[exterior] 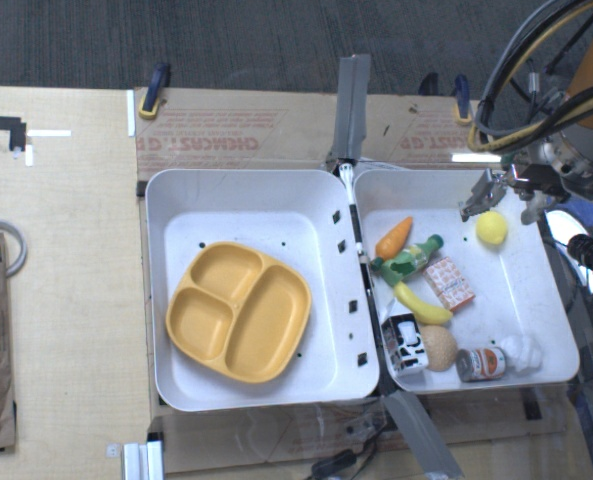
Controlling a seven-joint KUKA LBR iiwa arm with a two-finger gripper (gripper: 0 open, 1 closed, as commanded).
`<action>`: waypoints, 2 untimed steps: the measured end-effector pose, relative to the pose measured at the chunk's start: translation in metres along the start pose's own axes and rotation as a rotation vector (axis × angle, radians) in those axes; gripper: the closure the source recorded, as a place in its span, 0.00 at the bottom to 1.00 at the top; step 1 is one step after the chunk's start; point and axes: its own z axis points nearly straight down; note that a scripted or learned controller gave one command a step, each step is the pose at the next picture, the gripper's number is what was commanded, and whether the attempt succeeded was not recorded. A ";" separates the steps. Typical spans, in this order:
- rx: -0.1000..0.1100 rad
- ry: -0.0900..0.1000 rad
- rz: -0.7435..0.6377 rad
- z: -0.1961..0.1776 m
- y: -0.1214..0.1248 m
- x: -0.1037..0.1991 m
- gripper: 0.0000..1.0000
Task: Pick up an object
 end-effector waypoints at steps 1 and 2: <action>0.001 0.001 0.211 0.101 -0.001 -0.040 0.00; -0.009 0.003 0.374 0.202 -0.007 -0.057 0.00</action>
